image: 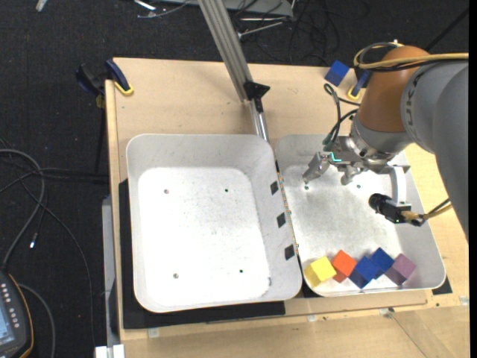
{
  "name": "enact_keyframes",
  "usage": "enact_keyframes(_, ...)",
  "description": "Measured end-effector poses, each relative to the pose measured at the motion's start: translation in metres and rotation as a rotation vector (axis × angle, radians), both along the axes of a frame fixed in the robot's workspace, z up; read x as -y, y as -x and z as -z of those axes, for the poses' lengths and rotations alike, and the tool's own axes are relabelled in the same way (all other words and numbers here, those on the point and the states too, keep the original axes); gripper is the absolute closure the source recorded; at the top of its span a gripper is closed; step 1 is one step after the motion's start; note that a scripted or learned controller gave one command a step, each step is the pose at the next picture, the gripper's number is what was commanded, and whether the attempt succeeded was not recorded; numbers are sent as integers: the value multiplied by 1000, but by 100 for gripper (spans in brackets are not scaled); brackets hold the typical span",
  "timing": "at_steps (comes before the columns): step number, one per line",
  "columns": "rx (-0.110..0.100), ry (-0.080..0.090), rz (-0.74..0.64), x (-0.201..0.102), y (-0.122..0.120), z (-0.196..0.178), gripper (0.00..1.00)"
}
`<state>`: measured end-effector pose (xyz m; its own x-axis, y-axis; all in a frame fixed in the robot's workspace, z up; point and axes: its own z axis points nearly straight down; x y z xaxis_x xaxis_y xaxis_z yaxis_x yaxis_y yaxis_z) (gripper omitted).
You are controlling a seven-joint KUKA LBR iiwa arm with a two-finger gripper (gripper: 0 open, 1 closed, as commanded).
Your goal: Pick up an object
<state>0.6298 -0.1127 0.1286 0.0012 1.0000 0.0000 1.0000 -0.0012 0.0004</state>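
Yellow block [321, 271], orange block [343, 264], blue block [371, 266], purple block [401, 268] clustered together.

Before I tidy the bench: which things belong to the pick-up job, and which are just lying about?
Job:
- hand
- yellow block
- orange block
- blue block
- purple block
- right bin

Lying about:
- left bin
- blue clamp
- blue cube on bench

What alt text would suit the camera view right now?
The arm's claw hovers over the far part of the right bin, away from the yellow, orange, blue and purple blocks along its near edge.
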Motion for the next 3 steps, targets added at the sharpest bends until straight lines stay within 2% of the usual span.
enact_keyframes(1,9,1,-7,-17,-20,-72,0)
enact_keyframes(2,-3,1,-1,-2,-32,38,0)
enact_keyframes(3,5,-1,-5,-38,34,-72,0)
